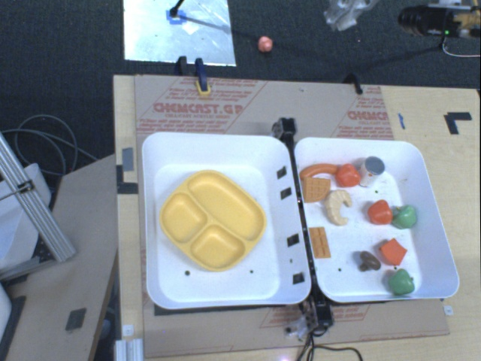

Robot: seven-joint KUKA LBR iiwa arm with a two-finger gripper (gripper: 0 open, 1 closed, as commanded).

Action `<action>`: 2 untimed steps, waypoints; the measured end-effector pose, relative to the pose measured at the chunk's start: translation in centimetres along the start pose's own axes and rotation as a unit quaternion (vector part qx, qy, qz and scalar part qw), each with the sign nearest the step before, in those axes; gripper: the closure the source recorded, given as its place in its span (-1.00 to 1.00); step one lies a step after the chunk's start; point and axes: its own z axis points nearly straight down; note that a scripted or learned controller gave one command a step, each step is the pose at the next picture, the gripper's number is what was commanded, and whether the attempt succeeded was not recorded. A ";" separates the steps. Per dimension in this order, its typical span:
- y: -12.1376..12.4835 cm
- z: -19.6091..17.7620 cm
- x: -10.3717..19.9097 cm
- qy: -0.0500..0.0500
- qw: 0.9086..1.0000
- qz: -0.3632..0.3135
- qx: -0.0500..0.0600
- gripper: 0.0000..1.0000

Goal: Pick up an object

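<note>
The right bin [432, 201] holds several toy foods: an orange sausage [319, 170], a red tomato [347, 175], a grey can [371, 169], two crackers [316, 189] [320, 241], a cream croissant [338, 207], a red pepper [379, 212], a green pepper [405, 216], a brown piece [368, 260], an orange block [392, 252] and another green pepper [400, 281]. My gripper [346, 10] hangs blurred at the top of the view, well beyond the bench's far edge and away from every object.
A yellow three-compartment plate [213, 218] lies in the left bin [161, 156]. A black hinge strip [293, 209] separates the bins. Beyond the bench, a shiny sheet [179, 21] and a small pink ball [265, 43] lie on the dark floor.
</note>
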 end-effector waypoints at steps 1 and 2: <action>0.1 0.9 6.8 -0.001 1.000 0.002 0.008 1.00; -2.5 0.9 14.9 0.000 1.000 0.001 0.008 1.00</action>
